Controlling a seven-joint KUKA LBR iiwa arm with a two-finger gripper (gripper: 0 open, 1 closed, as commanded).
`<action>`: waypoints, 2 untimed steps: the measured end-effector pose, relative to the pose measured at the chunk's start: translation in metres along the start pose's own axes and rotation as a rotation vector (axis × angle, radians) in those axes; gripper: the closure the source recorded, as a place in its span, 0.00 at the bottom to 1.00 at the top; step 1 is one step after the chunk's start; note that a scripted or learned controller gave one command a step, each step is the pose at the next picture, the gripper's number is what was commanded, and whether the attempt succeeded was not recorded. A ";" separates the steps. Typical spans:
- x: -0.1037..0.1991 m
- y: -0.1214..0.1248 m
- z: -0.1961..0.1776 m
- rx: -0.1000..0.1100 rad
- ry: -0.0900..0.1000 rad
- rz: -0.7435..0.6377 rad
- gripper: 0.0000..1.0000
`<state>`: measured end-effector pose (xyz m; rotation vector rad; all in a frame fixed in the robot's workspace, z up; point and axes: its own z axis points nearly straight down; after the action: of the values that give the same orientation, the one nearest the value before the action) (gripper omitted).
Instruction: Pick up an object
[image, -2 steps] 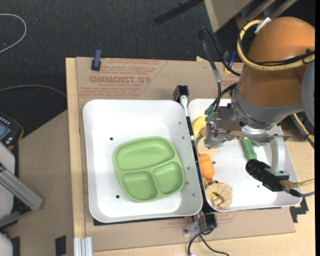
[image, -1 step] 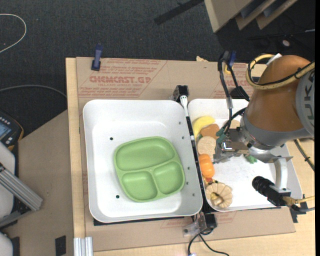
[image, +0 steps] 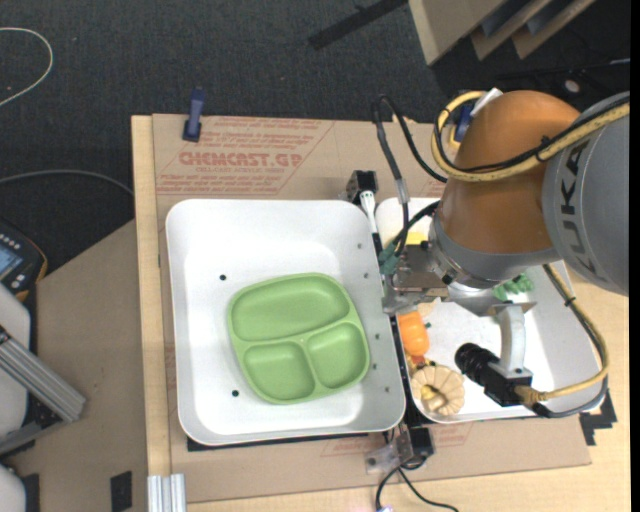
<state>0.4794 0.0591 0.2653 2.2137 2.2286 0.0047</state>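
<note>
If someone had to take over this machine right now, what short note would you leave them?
Gripper: down in the right white bin, hidden under the arm's orange band; finger state cannot be told.
Things: small orange object and tan ridged shell-shaped object lie at that bin's left edge; green three-compartment plastic tray sits in the left white bin.
Done: no pickup visible.
Left: grasp and lift one object.

An orange object (image: 412, 335) is lying just below the tool (image: 408, 292), partly hidden by it. A tan ribbed object (image: 440, 389) is resting further below it, and a small green piece (image: 516, 288) is peeking out to its right.
</note>
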 end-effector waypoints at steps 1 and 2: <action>0.075 0.010 -0.061 -0.005 0.001 -0.001 1.00; 0.072 0.010 -0.068 0.001 -0.002 0.005 1.00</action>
<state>0.4886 0.1306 0.3334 2.2194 2.2223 0.0018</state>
